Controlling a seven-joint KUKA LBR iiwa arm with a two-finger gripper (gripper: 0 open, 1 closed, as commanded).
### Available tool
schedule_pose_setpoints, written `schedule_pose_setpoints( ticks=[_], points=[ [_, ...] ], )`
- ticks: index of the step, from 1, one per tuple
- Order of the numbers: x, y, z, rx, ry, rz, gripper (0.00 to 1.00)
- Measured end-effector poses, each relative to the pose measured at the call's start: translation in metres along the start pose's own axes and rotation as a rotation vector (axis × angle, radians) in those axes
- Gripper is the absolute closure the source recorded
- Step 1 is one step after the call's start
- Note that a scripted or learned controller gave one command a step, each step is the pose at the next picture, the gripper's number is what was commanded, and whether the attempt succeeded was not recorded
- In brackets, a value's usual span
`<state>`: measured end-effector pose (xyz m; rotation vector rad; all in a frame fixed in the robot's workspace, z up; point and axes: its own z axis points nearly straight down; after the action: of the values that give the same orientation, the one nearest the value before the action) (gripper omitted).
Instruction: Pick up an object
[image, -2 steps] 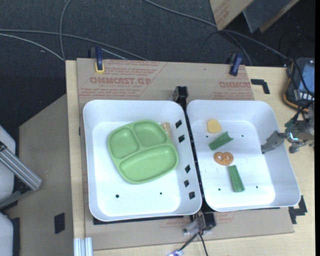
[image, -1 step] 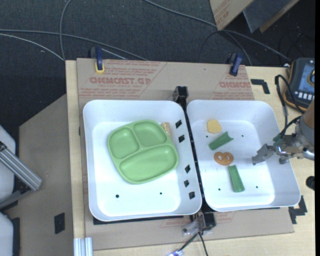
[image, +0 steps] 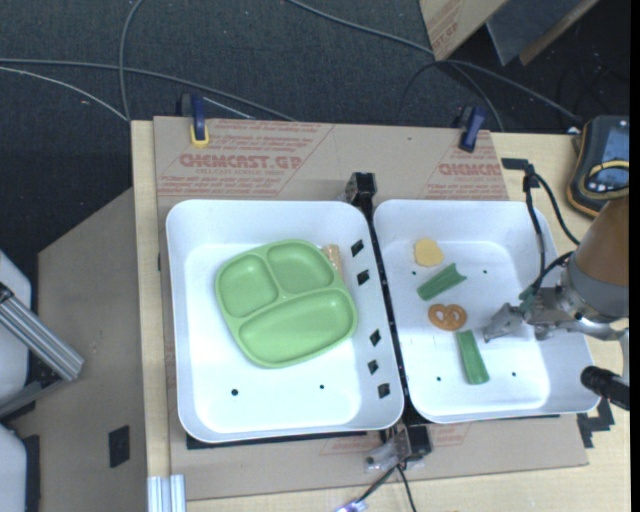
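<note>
The hand (image: 497, 327) sits low over the right bin (image: 520, 398), coming in from the right edge, its grey tip pointing left toward the middle of the bin. Whether it is apart or together I cannot tell from here; the tip is small and blurred, and nothing visibly sits in it.

Just to the left of that tip lies the pretzel (image: 447, 317), and just below it the green stick (image: 472, 357), lying nearly lengthwise down the bin. Either looks like the likely target. A second green piece (image: 440, 282) lies tilted above the pretzel, and a small yellow piece (image: 428, 252) sits further up near the bin's top.

All of these look like toy food: light and small, so weight is no worry. They seem hard and smooth, which I'd guess makes them slippery on the white floor. The green stick wants taking across its narrow width, around the middle. The pretzel is flat and holed, trickier; across its outer edges would be my bet.

The arm (image: 608, 262) reaches in from the right, wrist bent down, orange band showing above it.

Over in the left bin (image: 190, 300) a green divided plate (image: 286, 301) lies flat, well apart from the action. Both bins rest on the desk (image: 250, 150).
</note>
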<state>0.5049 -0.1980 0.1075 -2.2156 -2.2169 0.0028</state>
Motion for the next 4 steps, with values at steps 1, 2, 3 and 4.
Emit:
schedule_pose_setpoints(
  ticks=[1,2,3,4],
  points=[
    [-0.001,0.001,-0.015,-0.008,-0.003,0.001,1.00],
    [0.004,-0.001,-0.077,-0.013,-0.006,-0.001,1.00],
    [0.008,-0.001,-0.141,-0.015,-0.007,-0.002,1.00],
    [0.008,0.000,-0.144,-0.009,-0.005,-0.001,1.00]
  ],
)
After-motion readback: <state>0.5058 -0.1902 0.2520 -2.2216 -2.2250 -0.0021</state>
